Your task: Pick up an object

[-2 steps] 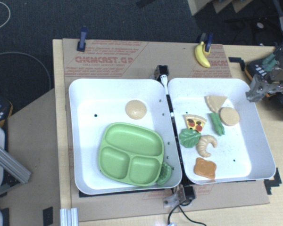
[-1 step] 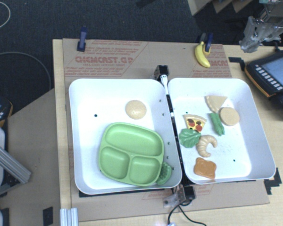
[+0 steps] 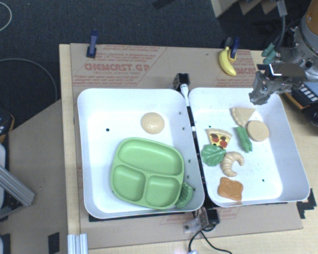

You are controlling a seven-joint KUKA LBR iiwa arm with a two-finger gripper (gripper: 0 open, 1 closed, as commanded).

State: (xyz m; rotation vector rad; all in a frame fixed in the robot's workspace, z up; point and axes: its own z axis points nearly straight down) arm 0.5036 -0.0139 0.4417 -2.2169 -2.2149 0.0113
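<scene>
Right white bin (image 3: 291, 157) | gripper (image 3: 259, 95) above far edge, jaw state unclear | bread wedge (image 3: 240, 115) just below

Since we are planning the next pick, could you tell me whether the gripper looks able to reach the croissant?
Probably yes: the croissant lies uncovered in the right bin, and the gripper hovers above that bin's far edge.

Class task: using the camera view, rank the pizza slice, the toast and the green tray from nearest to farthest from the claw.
Claw sits over the right bin's far corner.
1. Pizza slice: right bin, near the divider.
2. Toast: right bin, near edge.
3. Green tray: left bin.
</scene>
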